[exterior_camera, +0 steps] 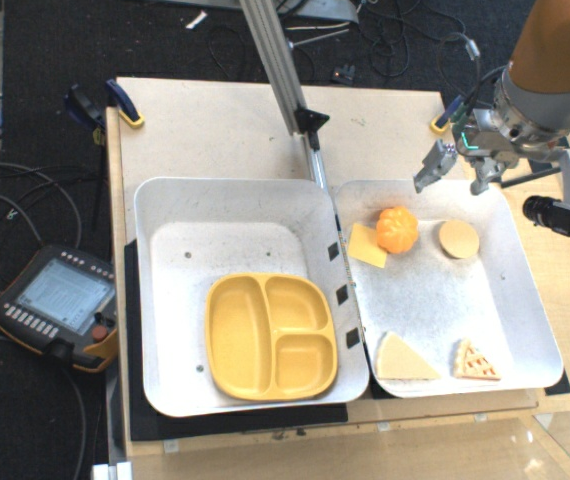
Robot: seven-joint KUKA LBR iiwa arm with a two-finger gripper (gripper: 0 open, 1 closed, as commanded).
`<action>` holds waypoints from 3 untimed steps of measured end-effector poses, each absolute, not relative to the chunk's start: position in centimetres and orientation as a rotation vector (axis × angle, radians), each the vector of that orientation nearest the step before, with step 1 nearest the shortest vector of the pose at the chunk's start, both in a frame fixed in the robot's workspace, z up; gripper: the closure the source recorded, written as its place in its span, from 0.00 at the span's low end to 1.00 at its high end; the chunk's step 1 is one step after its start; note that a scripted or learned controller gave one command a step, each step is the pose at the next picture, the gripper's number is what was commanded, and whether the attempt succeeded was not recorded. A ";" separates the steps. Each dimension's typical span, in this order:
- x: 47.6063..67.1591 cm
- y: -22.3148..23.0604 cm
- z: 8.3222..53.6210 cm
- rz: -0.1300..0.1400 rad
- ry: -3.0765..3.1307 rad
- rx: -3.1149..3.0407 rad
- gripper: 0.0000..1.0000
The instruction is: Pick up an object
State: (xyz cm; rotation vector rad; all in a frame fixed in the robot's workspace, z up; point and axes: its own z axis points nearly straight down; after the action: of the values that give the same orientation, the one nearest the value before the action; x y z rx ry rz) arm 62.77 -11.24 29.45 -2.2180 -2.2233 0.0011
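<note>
The right bin [525, 308] holds an orange [397, 230] leaning on a yellow cheese slab [367, 247], a round tan biscuit [458, 239], a pale wedge [403, 359] and a small waffle-like wedge [475, 362]. My gripper [457, 172] hangs above the bin's far edge, just up and right of the orange and above the biscuit. Its two fingers [430, 169] are spread apart, with nothing between them.
A yellow three-compartment tray [269, 336] lies in the left bin [165, 268]. A slanted metal pole [275, 48] runs down to the gap between the bins. Clamps sit at the bench's far corners. A teach pendant [60, 303] lies on the floor at left.
</note>
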 end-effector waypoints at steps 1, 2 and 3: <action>62.7 -10.9 23.0 0.007 -2.218 -2.217 0.00; 62.6 -11.0 16.5 0.008 -2.217 -2.218 0.00; 62.9 -10.0 10.8 0.006 -2.221 -2.215 0.00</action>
State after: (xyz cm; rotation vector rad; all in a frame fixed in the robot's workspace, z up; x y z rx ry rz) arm 62.90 -10.00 10.85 -2.2153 -2.2206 0.0061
